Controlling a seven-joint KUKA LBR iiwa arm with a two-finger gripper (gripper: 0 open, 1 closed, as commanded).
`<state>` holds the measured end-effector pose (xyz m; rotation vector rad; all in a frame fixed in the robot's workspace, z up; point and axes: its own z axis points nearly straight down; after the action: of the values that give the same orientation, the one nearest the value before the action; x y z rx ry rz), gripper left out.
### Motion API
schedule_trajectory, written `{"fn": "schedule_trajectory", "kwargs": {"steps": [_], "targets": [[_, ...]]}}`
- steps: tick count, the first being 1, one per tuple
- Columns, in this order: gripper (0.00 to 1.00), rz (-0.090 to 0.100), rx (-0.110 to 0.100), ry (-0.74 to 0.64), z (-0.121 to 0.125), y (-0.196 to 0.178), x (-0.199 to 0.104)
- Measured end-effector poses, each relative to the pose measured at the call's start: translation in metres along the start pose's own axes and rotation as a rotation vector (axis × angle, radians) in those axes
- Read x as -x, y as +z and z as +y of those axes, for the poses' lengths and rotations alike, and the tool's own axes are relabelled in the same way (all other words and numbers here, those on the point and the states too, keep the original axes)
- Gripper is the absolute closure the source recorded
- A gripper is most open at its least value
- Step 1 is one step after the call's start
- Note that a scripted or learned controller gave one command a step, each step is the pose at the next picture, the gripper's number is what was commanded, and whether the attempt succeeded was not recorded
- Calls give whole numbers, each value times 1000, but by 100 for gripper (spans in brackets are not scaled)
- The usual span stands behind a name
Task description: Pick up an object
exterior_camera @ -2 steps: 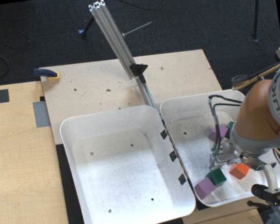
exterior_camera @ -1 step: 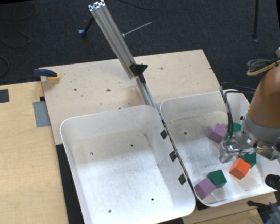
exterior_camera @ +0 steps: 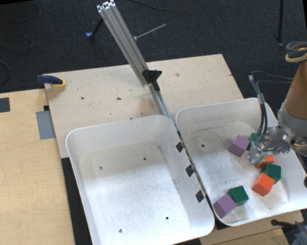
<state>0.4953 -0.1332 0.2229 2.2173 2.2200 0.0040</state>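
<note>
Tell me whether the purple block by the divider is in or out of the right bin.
In: the purple block lies inside the right bin, touching a green block.

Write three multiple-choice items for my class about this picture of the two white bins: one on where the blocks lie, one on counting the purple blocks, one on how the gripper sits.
1. Where do the blocks lie?
A. left bin
B. right bin
C. the wooden bench

2. How many purple blocks are there?
A. one
B. two
C. four

3. Where is the gripper?
A. down among the blocks
B. over the left bin
C. outside both bins

Answers: 1 B, every block sits inside the right bin. 2 B, one purple block lies by the gripper, another near the front wall. 3 A, it sits low in the right bin beside an orange block.
</note>
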Motion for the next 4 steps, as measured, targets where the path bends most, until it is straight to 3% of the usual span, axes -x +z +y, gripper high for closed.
{"fn": "schedule_trajectory", "kwargs": {"steps": [1,2,4], "targets": [[100,1,-7,-2,0,-2,0],[100,3,-8,-3,-2,-4,-50],[100,2,-8,-2,18,-6,-146]]}}
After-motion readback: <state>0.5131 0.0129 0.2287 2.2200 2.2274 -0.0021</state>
